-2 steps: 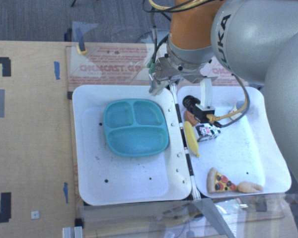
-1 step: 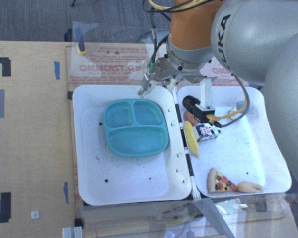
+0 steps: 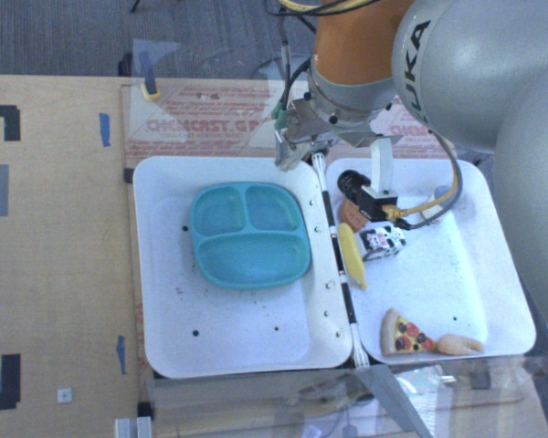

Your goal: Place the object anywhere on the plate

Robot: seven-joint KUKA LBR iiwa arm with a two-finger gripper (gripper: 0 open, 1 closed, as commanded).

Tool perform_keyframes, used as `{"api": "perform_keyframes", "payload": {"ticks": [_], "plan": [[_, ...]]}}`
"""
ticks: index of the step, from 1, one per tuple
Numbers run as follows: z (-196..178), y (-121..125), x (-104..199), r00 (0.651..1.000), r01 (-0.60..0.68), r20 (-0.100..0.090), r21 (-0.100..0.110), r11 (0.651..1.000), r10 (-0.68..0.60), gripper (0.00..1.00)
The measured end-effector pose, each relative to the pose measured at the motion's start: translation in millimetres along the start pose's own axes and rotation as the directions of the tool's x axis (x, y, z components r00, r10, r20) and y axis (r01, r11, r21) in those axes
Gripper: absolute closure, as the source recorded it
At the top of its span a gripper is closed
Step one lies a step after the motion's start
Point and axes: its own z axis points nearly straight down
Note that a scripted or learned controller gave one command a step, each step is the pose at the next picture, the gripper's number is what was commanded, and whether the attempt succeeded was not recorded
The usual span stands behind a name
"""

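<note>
The arm (image 3: 475, 53) comes in from the right of the view, and its wrist hangs over the upper left corner of the right-hand bin (image 3: 466, 281), close to the rims where the two bins meet. The jaws sit under the wrist – I cannot tell whether they are apart or together, or whether anything is between them.

All the loose things lie in that right-hand bin. Closest below the wrist is a small brown piece (image 3: 352, 215). A yellow banana (image 3: 351, 255) lies just below it, stretched along the bin's left wall. Beside the banana, on its right, sits a small black-and-white toy (image 3: 382, 242). Well apart from these, along the bin's near edge, a pizza slice (image 3: 405, 333) lies with a pale bread-like piece (image 3: 459, 343) just to its right – the two look to be touching or nearly so.

The left-hand bin (image 3: 164, 318) holds the teal plate (image 3: 251, 261), a divided one with two small compartments at the far side and one long one at the near side. It lies flat toward the bin's upper middle. Both bins rest on the pale wooden surface (image 3: 55, 245).
</note>
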Motion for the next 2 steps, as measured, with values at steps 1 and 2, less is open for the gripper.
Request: {"api": "perform_keyframes", "payload": {"ticks": [1,2], "plan": [[0,0,0,1.000,0.000,0.000,0.000,1.000,0.000,0.00],[153,-18,67,1.000,-0.014,-0.005,0.001,1.000,0.014,0.00]]}}
